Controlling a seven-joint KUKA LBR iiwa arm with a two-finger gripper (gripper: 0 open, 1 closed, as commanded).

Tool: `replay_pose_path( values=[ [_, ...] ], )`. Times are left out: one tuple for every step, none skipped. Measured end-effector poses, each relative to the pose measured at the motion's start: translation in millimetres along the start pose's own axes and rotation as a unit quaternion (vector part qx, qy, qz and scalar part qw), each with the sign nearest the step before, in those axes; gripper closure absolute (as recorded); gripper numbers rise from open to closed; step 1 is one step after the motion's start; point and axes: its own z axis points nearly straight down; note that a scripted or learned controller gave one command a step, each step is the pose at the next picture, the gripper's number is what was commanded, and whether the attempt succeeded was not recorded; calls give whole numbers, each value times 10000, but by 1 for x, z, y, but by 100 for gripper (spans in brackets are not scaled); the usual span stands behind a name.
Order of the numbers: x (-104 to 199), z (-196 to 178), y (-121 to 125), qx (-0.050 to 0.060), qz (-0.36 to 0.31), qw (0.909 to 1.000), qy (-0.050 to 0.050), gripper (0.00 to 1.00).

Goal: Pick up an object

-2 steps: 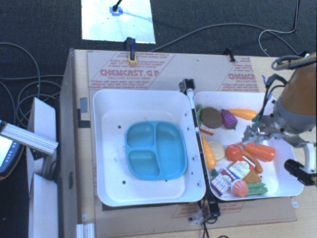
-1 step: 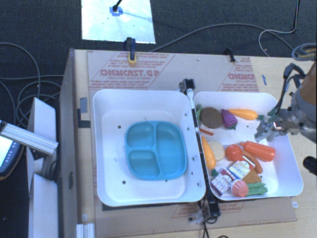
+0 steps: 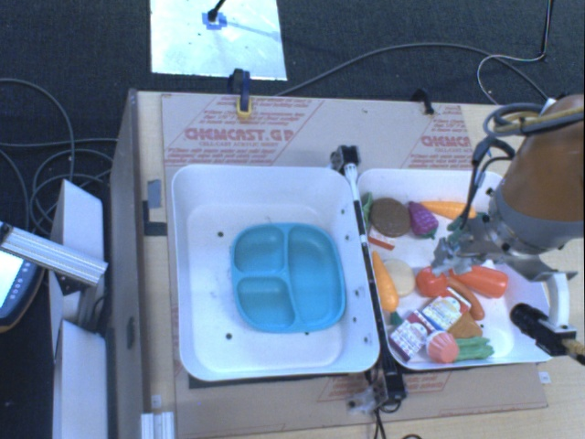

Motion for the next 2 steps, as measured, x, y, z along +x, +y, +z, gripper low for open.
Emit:
replay_pose_path(
  values=[
    [-26, -34, 0, -7, 9, 10000, -6, 100],
    [17, -3, 0, -3, 0, 10000, -1, 100]
  ],
)
